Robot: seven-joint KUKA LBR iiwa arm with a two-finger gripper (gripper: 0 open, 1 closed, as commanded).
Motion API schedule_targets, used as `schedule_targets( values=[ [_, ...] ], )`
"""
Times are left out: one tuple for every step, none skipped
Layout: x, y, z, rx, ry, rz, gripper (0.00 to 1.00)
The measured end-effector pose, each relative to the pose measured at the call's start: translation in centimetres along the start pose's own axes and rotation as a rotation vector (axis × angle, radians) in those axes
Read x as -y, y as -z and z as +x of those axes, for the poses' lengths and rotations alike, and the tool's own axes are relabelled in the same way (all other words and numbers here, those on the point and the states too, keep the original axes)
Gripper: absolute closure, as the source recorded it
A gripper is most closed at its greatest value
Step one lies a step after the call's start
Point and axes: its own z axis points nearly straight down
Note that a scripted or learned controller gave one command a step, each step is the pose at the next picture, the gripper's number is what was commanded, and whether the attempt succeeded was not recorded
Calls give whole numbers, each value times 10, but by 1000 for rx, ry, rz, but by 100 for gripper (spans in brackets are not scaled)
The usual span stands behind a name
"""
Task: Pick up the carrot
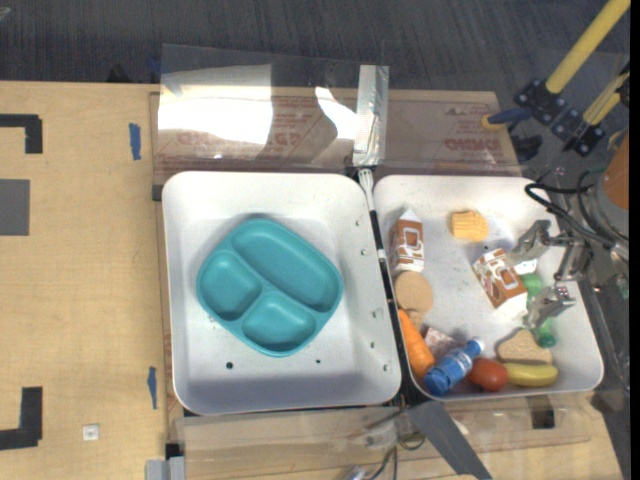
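Gripper (545, 273): low over the right bin's (440, 190) right side, fingers spread, nothing between them.
Carrot (415, 338): well to the gripper's left and a little nearer the front, lying along that bin's left wall.
Blue bottle (452, 364): just beside the carrot's tip.
Banana (530, 373): in front of the gripper, near the tomato (488, 373).
Teal plate (268, 283): far left, in the other bin (190, 208).
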Motion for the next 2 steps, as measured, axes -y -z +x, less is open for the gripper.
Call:
schedule_targets(
  values=[
    [-40, -23, 32, -3, -18, -2, 0],
    [7, -40, -37, 1, -191, 1, 0]
  ],
)
